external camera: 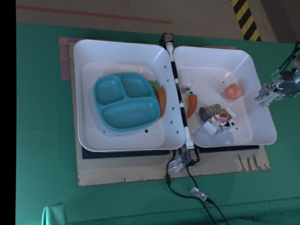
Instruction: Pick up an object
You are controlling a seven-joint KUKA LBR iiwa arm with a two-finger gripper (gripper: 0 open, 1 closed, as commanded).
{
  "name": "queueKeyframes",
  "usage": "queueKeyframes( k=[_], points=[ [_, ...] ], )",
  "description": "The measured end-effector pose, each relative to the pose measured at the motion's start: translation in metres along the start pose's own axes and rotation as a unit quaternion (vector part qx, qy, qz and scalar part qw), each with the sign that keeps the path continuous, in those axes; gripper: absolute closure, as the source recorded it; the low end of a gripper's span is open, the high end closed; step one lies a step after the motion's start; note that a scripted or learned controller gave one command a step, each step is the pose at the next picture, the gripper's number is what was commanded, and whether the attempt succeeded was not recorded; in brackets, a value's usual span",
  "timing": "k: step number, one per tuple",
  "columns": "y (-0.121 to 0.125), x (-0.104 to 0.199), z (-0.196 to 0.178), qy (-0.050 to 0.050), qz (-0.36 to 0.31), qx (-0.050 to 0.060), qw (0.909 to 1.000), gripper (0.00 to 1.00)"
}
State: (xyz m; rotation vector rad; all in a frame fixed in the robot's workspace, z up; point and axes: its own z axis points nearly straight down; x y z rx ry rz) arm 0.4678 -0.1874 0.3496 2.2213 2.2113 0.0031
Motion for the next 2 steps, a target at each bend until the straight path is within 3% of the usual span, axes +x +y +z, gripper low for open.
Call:
queueKeyframes(
  k=[2],
  points=[
    [0.0, -0.0001, -0.003, 0.0, 0.0, 0.0, 1.0, 1.0]
  ],
)
